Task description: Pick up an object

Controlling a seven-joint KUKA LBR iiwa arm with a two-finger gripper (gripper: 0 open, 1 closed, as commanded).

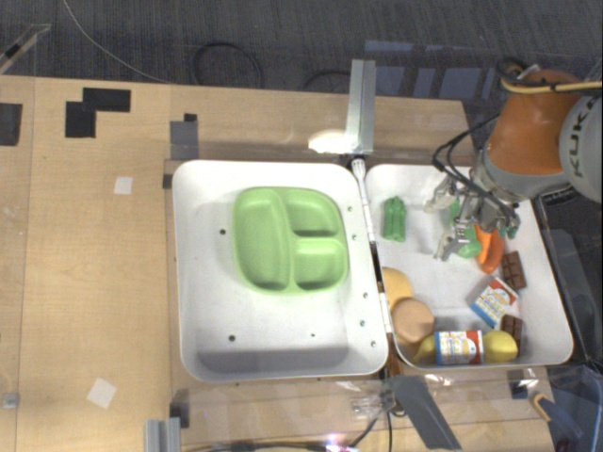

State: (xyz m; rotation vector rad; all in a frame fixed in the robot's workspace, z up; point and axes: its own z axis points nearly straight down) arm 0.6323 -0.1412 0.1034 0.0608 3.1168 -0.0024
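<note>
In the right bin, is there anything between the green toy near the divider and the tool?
In the camera view, the stretch between the green toy and the tool is bare white floor of the right bin.

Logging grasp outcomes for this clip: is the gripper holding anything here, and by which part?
Cannot be told. The gripper hangs low in the right bin, just left of the orange carrot-like item, but no object visibly sits between its fingers.
</note>
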